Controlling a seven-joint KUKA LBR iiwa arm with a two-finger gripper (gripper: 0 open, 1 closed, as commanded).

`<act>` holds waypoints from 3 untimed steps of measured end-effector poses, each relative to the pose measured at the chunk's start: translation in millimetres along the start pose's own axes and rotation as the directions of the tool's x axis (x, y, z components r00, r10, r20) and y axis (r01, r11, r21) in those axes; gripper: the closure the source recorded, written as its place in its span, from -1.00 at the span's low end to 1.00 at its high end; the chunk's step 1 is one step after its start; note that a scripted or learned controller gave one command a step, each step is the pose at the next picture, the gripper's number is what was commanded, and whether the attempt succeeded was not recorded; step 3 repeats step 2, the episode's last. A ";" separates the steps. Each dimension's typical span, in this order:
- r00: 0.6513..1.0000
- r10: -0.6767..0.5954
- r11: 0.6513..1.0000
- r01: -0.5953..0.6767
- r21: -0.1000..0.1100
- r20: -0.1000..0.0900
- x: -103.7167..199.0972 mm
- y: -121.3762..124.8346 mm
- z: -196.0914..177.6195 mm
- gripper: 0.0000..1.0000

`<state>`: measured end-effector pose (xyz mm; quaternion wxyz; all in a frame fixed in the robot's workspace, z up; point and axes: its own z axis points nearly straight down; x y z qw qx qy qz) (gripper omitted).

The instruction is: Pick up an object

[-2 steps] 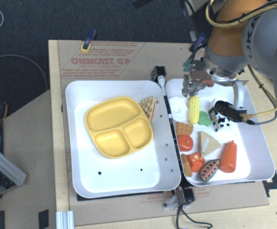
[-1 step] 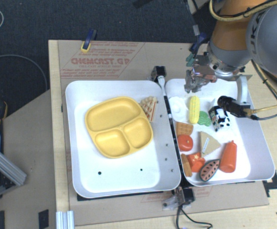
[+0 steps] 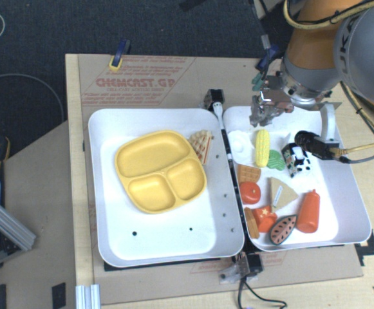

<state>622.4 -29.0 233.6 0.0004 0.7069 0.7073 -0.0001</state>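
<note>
The tabletop (image 3: 77,172) carries a brown board printed in red with "CHEMCAST G P"; finer lines of print below it are too small to read. On it sit two white bins. The left bin (image 3: 109,237) holds a yellow divided plate (image 3: 161,170) with a waffle piece (image 3: 201,145) just beside its rim. The right bin (image 3: 347,205) is crowded with toy food, and that crowding is the main risk. The gripper (image 3: 264,116) hangs at the bin's far end, directly above the top of a corn cob (image 3: 262,147), which looks the likely target. I cannot tell how the fingers stand: from this angle they merge into one dark metal cluster.

If the descent is slightly off, the fingers could strike the cob's end and tip or roll it rather than straddle it. The green piece (image 3: 276,159) touches the cob, so it could get caught or shoved. A black-and-white toy (image 3: 297,159) and a red sausage (image 3: 309,211) lie near.
</note>
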 end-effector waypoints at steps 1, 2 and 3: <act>1.000 0.001 1.000 -0.001 0.003 0.000 -1.5 -10.4 1.1 1.00; 1.000 -0.001 1.000 0.001 0.004 0.000 0.5 0.1 17.9 1.00; 1.000 -0.001 1.000 0.001 0.004 0.000 0.5 0.1 17.9 1.00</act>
